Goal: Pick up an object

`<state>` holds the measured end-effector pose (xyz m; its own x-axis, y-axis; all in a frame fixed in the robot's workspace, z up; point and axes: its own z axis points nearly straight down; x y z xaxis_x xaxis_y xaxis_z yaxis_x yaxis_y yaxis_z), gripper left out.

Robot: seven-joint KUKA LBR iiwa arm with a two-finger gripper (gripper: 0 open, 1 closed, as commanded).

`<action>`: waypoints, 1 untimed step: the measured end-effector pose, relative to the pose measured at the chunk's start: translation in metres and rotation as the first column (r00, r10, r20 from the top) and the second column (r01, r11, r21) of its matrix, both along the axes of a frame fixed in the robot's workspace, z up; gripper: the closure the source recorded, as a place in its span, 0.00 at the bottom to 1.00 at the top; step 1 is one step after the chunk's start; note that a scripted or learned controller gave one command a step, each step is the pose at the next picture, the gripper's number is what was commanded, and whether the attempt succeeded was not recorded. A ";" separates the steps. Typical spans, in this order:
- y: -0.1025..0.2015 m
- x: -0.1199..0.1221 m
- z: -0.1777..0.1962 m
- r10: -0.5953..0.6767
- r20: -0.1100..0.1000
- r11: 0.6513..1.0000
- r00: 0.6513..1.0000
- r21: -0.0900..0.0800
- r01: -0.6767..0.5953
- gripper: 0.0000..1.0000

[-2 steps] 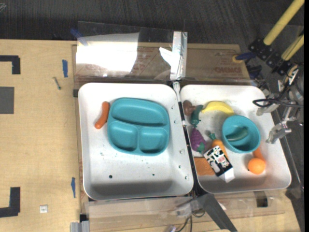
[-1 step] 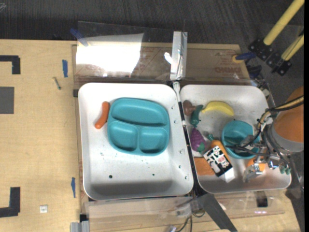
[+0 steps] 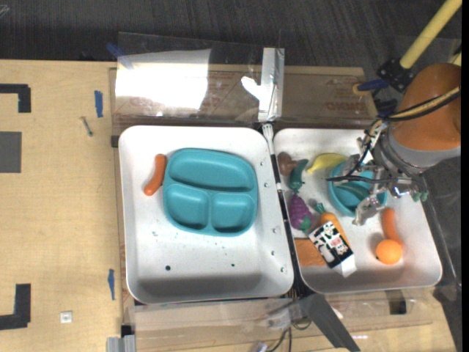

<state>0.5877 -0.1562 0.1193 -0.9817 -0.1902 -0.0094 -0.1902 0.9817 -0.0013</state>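
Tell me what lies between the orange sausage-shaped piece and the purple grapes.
In the camera view, the teal divided tray lies between the orange piece and the purple grapes, along with the rims where the two white bins meet.

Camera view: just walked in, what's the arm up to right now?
The arm is reaching in over the right bin, its gripper low among the clutter by a teal bowl. Whether it holds anything can't be made out. An orange ball, a carrot, a purple toy and a black-and-white box lie loose around it. The left bin has a teal divided tray with an orange sausage beside it.
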 end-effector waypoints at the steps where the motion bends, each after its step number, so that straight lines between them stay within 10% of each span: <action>1: 0.025 -0.025 -0.029 -0.033 0.006 0.999 0.999 -0.002 0.033 0.00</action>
<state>0.5627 -0.1308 0.0899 -0.9874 -0.1576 -0.0147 -0.1575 0.9875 -0.0044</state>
